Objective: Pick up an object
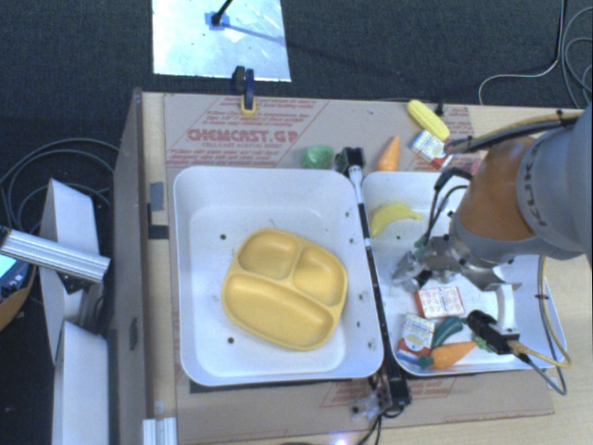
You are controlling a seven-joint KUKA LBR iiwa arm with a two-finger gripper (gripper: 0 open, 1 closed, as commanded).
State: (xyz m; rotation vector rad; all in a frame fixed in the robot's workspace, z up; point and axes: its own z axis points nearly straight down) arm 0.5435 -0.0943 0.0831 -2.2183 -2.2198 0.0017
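Observation:
The right bin (389, 193) holds a yellow banana-shaped toy (393, 216) near its back left. Toward its front lie a red and white packet (439, 301), a small printed packet (416, 330), a dark green piece (447, 328) and an orange carrot (443, 354). My gripper (414, 267) hangs low over the middle of this bin, just in front of the yellow toy and just behind the red and white packet. The grey arm (528, 202) hides the bin's right part. Nothing shows between the gripper's tips.
In the left bin (199, 248) lies a yellow divided plate (285, 286). Behind the bins on the cardboard are a green object (318, 157), another carrot (389, 154), a yellow banana (427, 119) and a small packet (428, 145). A black clamp (244, 83) grips the board's back edge.

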